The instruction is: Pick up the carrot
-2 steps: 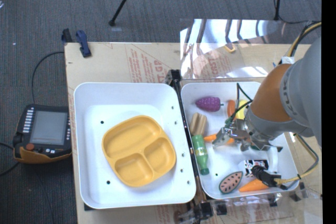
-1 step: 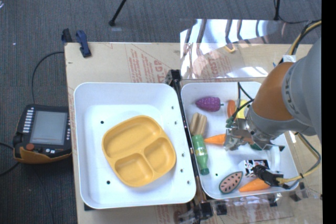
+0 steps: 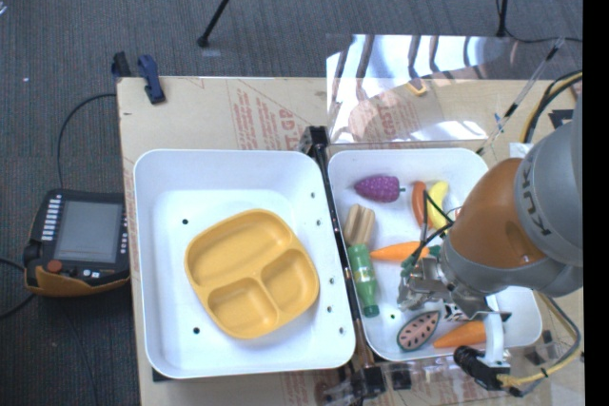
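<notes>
Arm reaching in from right, wrist bending down over right bin (image 3: pixel 376 168); gripper (image 3: pixel 419 285) hovering just below the carrot (image 3: pixel 398 251), which is lying beside green bottle (image 3: pixel 362 277). Can't tell jaws' state. Yellow plate (image 3: pixel 251 273) sitting in left bin (image 3: pixel 157 204).

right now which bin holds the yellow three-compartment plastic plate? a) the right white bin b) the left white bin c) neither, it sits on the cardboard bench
b: the yellow three-compartment plastic plate lies flat inside the left white bin, while the toy foods sit in the right white bin.
</notes>
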Tool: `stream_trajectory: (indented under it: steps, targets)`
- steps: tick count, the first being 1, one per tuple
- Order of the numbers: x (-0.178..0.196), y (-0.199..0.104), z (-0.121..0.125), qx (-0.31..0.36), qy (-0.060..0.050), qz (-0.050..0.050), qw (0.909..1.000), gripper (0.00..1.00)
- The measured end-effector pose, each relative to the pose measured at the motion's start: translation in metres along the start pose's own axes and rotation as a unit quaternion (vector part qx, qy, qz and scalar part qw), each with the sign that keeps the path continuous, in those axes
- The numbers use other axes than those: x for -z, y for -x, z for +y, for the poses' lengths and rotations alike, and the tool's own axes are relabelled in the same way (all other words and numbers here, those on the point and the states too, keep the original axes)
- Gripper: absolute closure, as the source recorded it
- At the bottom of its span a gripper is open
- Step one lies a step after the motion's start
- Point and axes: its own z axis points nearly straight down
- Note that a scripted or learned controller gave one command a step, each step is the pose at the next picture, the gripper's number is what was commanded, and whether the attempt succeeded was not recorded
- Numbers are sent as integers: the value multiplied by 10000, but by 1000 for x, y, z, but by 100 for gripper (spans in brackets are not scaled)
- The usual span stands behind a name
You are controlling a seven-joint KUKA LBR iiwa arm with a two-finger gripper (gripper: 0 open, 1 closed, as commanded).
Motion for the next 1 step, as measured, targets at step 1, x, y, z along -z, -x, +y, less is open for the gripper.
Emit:
stream_trajectory:
  steps: [1]
  targets:
    - [1,0,1,-9,15,0,10000,0]
